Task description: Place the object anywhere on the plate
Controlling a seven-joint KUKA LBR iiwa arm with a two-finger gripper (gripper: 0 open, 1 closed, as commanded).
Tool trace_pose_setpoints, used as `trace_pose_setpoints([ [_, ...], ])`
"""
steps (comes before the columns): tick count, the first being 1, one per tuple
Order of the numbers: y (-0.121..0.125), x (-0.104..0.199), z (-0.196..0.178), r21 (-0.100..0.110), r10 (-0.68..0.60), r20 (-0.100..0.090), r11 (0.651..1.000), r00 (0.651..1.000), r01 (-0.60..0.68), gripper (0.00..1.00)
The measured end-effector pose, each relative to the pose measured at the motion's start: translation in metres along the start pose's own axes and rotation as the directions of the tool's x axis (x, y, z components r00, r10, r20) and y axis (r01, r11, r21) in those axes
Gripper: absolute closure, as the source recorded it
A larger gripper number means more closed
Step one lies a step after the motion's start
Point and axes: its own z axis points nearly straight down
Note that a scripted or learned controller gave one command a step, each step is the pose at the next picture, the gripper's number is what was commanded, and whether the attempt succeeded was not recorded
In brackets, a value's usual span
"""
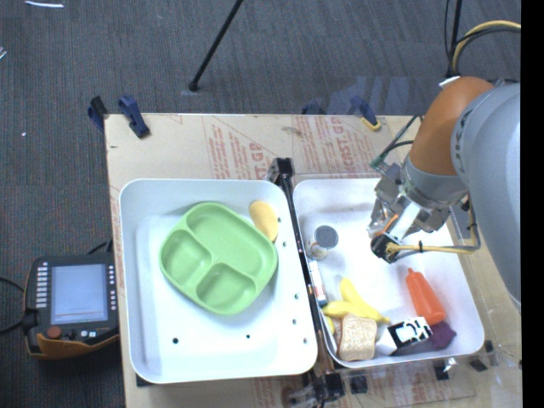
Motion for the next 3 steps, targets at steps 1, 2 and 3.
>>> trace_pose_setpoints([
  [1,-0.083,0.058,-0.025,0.001,-0.013,-0.002,1.000,1.000,0.013,1.00],
  [2,-0.145,0.131,-0.024,0.000,-0.069,0.000,0.998,0.998,0.069,1.00],
  [3,-0.216,0.150,-0.066,-0.002,-0.142,-0.002,0.990,0.990,0.142,1.00],
])
